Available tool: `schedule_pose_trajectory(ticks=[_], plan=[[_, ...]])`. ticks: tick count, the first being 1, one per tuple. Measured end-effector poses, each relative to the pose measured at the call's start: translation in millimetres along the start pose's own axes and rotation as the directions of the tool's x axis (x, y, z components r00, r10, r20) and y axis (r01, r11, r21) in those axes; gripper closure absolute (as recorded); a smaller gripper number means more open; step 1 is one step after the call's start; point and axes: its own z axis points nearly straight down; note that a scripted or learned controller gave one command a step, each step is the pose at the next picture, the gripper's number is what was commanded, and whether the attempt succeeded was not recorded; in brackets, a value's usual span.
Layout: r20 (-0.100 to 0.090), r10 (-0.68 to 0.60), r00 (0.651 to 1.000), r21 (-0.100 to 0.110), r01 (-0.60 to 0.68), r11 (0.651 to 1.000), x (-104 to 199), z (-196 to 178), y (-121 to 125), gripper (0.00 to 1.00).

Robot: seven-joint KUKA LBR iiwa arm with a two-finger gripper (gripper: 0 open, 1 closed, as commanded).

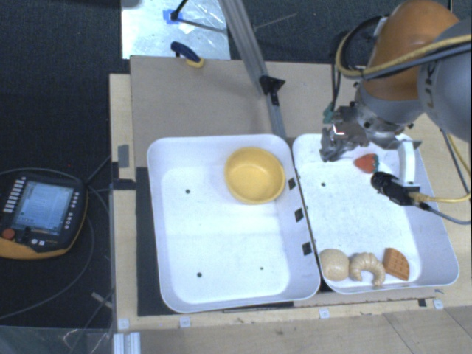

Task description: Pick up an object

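Two shallow white bins are set side by side on a cardboard-covered bench. No object has been lifted yet. Nearest the gripper (335, 147) lies a small red item (364, 162), at the far end of the right bin (354, 220); whether the tool is apart or together cannot be told. A round bun (334, 264), a croissant-shaped piece (367, 266) and a waffle-like piece (396, 263) are lined along the near wall. A yellow bowl (255, 174) sits in the left bin (214, 271). The red item could be missed or nudged against the wall, since it lies beside the gripper, not beneath it.
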Motion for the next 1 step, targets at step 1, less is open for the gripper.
schedule_pose_trajectory(ticks=[1], plan=[[0.000, 0.000, 1.000, 0.000, 0.000, 1.000, 51.9, -0.6, 9.4, 1.00]])
